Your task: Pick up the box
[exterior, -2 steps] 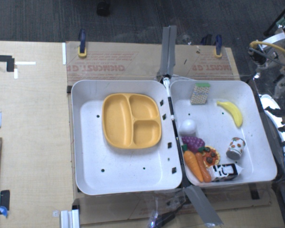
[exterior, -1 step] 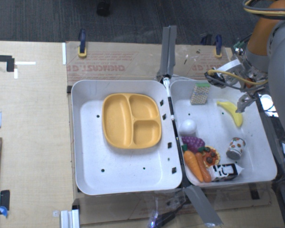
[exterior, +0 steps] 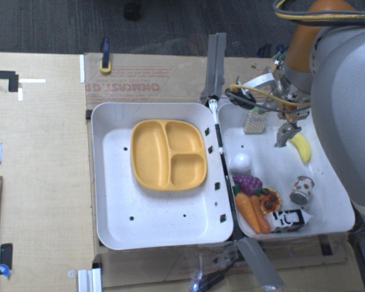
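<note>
Bench (exterior: 36, 163) of pale wood, dark carpet (exterior: 170, 11) behind, hand (exterior: 284, 129) grip unclear, box (exterior: 290, 219) apart.

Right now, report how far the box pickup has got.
Done: the arm has reached over the right bin, and the gripper hangs at its far end beside the banana. In hand: nothing shows between its fingers. Left: the whole pick. The black and white box lies untouched at the bin's near edge, next to the carrot.
</note>
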